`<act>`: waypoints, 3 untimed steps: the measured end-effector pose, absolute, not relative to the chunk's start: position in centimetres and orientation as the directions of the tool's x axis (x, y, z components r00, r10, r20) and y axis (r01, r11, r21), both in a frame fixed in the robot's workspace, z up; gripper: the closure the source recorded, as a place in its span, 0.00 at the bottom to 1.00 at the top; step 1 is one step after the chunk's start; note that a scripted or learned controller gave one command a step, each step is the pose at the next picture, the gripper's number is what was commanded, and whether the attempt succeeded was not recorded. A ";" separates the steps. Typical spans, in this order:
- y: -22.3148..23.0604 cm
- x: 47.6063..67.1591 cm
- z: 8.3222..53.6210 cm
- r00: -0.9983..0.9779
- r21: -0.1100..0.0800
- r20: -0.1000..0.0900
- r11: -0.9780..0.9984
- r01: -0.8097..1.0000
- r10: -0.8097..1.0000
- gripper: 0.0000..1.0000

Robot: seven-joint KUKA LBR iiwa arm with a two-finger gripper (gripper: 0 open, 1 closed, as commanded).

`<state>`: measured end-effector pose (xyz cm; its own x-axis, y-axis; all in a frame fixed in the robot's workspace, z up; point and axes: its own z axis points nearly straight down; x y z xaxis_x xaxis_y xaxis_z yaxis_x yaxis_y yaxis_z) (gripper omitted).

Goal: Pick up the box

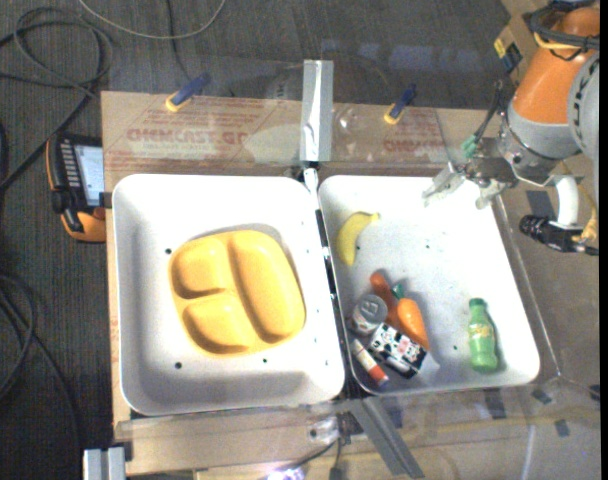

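In the left bin I see a yellow tray with three compartments, lying near the middle. In the right bin a banana lies near the top left corner. By the bottom left corner sit a can, a carrot and the box, crowded together, the box nearest the bottom edge. A green bottle lies toward the bottom right corner. My hand hangs over the top right corner, fingers apart, holding nothing.

yellow tray, yellow banana, orange carrot, green bottle, black-white patterned box — all left/below gripper; bins white.
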<state>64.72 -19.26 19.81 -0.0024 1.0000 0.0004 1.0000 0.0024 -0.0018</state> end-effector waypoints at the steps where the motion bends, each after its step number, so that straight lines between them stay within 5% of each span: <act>1: -11.2 58.1 10.4 0.193 -0.004 0.000 -0.193 0.981 0.981 0.00; 2: -13.5 63.0 9.0 0.240 0.011 0.000 -0.240 0.971 0.971 0.00; 3: -11.0 66.2 9.1 0.240 -0.026 -0.019 -0.241 0.970 0.970 0.00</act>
